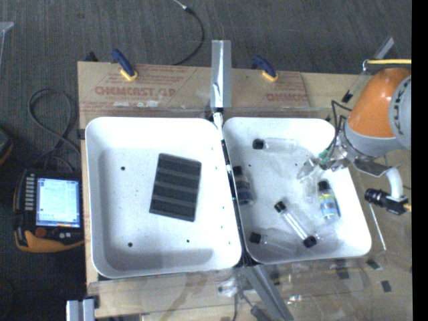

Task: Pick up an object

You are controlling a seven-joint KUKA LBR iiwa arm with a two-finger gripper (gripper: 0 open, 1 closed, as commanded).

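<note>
Nearest the lens: orange band [374, 116] of the arm, high above the tabletop [194, 89]. Ends just below and to the view's left in the gripper [323, 164], poised over the right bin [231, 139] near its right wall. Cannot tell how wide the gripper stands: clear parts blur into the white floor. Nothing seen held in it.

Closest to the gripper: small bottle with a blue label [327, 203], just below it in the view, standing near upright or leaning slightly, black cap toward the gripper. Judged the likeliest target, since reaching it calls for only a short shift downward in the view and a descent.

Farther from the gripper, down and to the left: clear vial with black ends [294, 224], lying flat, long axis running diagonally from upper left to lower right. Would ask for a wrist turn so the closing line crosses that axis.

Left of the gripper and slightly up: another clear vial [273, 144], lying roughly level across the view, black cap at its left end.

Well apart from the gripper, far left: dark ribbed block [176, 186] alone in the left bin [100, 199].
</note>
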